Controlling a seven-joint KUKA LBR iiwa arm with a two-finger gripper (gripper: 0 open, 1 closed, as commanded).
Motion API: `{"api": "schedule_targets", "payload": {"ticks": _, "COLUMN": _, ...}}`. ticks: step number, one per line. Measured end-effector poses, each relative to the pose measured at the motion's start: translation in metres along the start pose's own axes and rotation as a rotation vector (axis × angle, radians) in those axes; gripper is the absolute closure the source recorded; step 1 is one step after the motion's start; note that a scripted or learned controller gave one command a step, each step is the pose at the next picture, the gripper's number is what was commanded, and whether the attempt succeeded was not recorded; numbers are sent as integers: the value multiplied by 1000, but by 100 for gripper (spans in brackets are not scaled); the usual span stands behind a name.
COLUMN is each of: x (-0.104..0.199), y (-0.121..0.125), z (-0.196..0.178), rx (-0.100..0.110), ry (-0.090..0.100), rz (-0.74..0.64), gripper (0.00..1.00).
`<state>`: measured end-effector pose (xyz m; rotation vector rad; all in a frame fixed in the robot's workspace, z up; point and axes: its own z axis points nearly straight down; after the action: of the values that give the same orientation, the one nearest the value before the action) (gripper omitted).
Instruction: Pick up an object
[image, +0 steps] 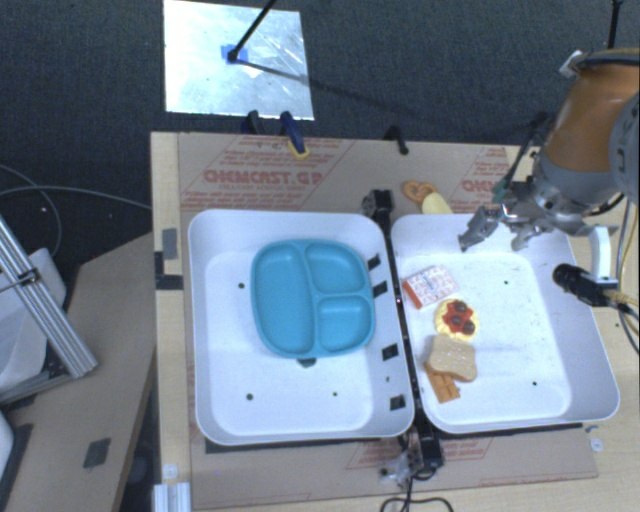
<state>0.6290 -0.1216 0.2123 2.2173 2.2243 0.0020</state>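
On the tabletop (330, 170), the left bin (215, 300) carries a blue sectioned plate (310, 298) lying flat near its middle. At the plate's three o'clock, across the divider, the right bin (560, 340) holds a loose cluster of small things. A red-and-white packet (431, 286) lies flat. Just at its five o'clock sits a round yellow tart with red berries (456, 318), and at the tart's six o'clock a slice of toy bread (453, 357) rests partly over an orange strip (441, 385).

Above the right bin's far rim, at the packet's one o'clock and well apart from it, hangs the gripper (505, 228). Its fingers (474, 231) are spread with nothing between them.

Any of these would likely be light. The packet looks thin and flat, so the fingers may slip over its edges. The tart and bread appear to be rigid toy food, thicker and easier to pinch across their short sides. The bread seems the best candidate, though touching neighbours could get dragged along.
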Motion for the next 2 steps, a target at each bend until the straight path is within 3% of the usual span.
{"api": "schedule_targets", "payload": {"ticks": 1, "x": -8, "y": -9, "z": 112, "rx": -11, "ry": -4, "rz": -1, "gripper": 0}}
{"api": "schedule_targets", "payload": {"ticks": 2, "x": 85, "y": -12, "z": 21, "rx": -11, "ry": 4, "rz": -10, "gripper": 0}}
